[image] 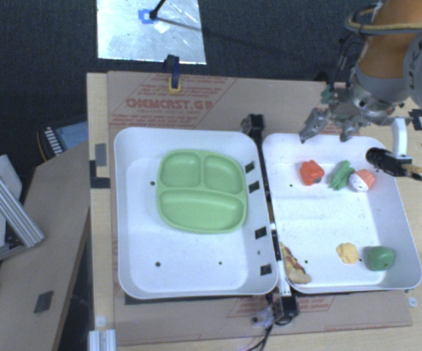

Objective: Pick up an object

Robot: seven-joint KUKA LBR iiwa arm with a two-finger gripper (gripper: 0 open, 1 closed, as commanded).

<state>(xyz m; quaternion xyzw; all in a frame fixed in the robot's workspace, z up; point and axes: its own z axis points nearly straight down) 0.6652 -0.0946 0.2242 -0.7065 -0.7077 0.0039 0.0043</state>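
While the claw (330,128) is hanging above the far edge of the right bin (397,218) with its two fingers spread and nothing between them, no object is being lifted yet, so the pick is, in my judgement, only beginning. Every candidate is lying on the bin floor: an orange piece (311,172) nearest the claw, a green piece (341,175) and a red-white piece (362,180) beside it, then a yellow piece (348,252) and a green ball (379,257) at the near side. The arm (397,42) is reaching in from the right, wrist bending down. A green tray (200,191) is sitting in the left bin (134,218).
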